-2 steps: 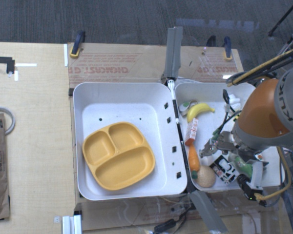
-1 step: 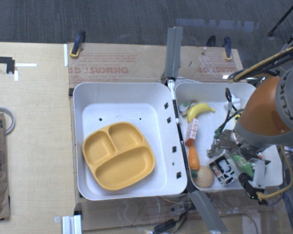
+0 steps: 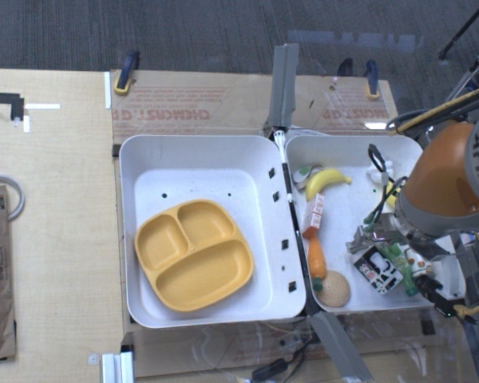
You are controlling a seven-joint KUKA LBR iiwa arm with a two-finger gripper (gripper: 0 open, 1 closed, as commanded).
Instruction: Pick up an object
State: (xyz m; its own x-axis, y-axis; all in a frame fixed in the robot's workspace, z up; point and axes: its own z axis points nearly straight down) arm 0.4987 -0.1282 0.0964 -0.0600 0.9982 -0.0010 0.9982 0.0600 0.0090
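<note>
The robot's gripper (image 3: pixel 381 255) hangs low over the right bin (image 3: pixel 347 146), above a clutter of small items; whether it has closed on anything cannot be told from here. A banana (image 3: pixel 326 181), a carrot (image 3: pixel 316 259) and a round cookie (image 3: pixel 333 289) lie along the bin's left side. The left bin (image 3: pixel 191 154) holds a yellow divided plate (image 3: pixel 194 253).

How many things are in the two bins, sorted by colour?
Yellow: 2, the divided plate and the banana
Orange: 1, the carrot
Tan: 1, the round cookie
Red and white: 1, the packet
Total: 5 clearly seen; clutter under the gripper uncounted.
</note>
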